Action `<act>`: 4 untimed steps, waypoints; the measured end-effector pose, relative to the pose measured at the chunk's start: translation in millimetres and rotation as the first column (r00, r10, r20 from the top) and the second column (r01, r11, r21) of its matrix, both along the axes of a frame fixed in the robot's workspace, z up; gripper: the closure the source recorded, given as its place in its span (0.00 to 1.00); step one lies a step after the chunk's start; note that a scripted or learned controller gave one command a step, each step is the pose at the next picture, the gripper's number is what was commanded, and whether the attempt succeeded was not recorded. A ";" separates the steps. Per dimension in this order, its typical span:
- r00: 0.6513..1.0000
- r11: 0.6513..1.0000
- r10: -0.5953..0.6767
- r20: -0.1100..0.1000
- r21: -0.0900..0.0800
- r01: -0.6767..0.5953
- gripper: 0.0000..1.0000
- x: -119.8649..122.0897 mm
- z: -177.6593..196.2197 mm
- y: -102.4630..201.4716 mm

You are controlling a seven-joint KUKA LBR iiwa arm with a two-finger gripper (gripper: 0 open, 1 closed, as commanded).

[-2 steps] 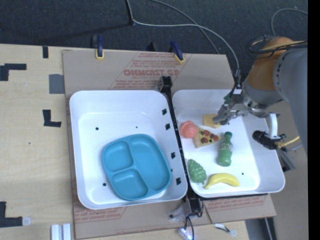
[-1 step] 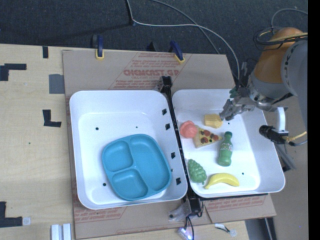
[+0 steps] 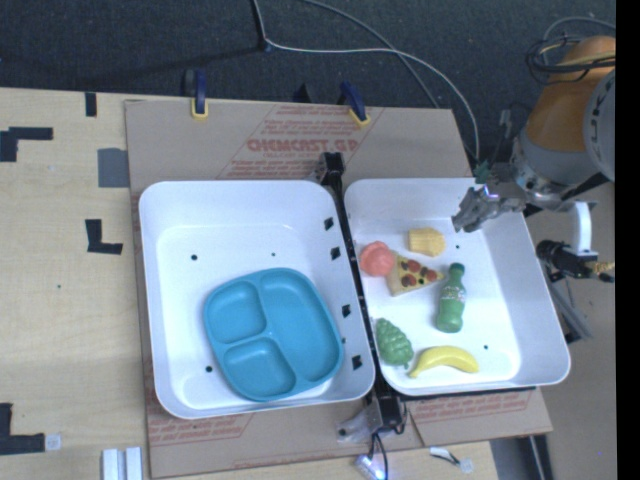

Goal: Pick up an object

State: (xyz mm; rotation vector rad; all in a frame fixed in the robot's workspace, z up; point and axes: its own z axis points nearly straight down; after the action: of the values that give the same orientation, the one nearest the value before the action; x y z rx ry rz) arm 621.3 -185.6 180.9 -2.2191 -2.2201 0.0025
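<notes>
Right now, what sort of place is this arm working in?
Likely a robotics lab bench: two shallow white bins clamped on cardboard, plastic toy food such as a yellow banana, and loose cables.

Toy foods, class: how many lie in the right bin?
6: yellow block, pink piece, pizza slice, green bottle, green bunch, banana. None looks hidden.

This is looking like a robotics lab: the counter point(image 3: 60, 268) is wearing black tape marks, clamps point(image 3: 200, 96) are holding a cardboard sheet point(image 3: 290, 143), cables point(image 3: 300, 28) are trailing behind.
</notes>
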 end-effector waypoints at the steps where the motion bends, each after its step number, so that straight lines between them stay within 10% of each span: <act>1: 1.000 1.000 0.000 0.001 0.000 0.000 1.00 -1.0 58.1 -1.3; 4: 1.000 1.000 0.005 -0.003 0.000 -0.005 1.00 -2.8 47.5 156.7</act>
State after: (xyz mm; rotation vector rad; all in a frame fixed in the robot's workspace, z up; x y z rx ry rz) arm 618.5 -28.8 228.4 -2.2122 -2.2232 0.0060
